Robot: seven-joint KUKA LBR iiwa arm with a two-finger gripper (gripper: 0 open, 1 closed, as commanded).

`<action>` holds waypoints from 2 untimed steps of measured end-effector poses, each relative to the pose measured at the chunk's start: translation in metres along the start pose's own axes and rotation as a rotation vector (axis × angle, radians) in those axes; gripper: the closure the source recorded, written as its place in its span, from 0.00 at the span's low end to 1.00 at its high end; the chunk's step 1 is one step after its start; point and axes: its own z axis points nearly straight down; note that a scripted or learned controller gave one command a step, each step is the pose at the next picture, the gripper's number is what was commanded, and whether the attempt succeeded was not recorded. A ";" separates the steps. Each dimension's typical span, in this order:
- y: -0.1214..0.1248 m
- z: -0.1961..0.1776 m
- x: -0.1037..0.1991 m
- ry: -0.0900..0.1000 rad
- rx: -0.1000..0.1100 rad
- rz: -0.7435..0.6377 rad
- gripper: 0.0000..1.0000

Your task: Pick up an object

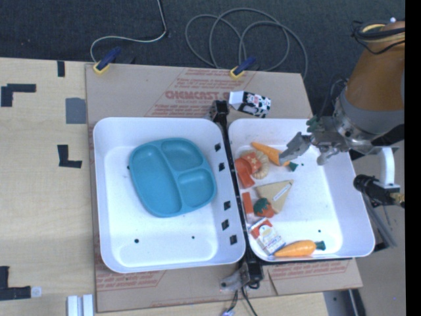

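Over the right bin, the gripper hangs with its fingers spread apart and nothing between them, just beside the small carrot. The toys crowd the bin's left side: tomato, cheese wedge, packet, bigger carrot. That crowding looks like the main risk, since a finger could land on a neighbour and knock the carrot aside. The blue plate sits well apart in the left bin.
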 end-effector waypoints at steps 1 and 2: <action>0.074 0.114 -0.035 0.001 0.004 0.001 0.00; 0.119 0.183 -0.010 -0.001 -0.005 -0.001 0.00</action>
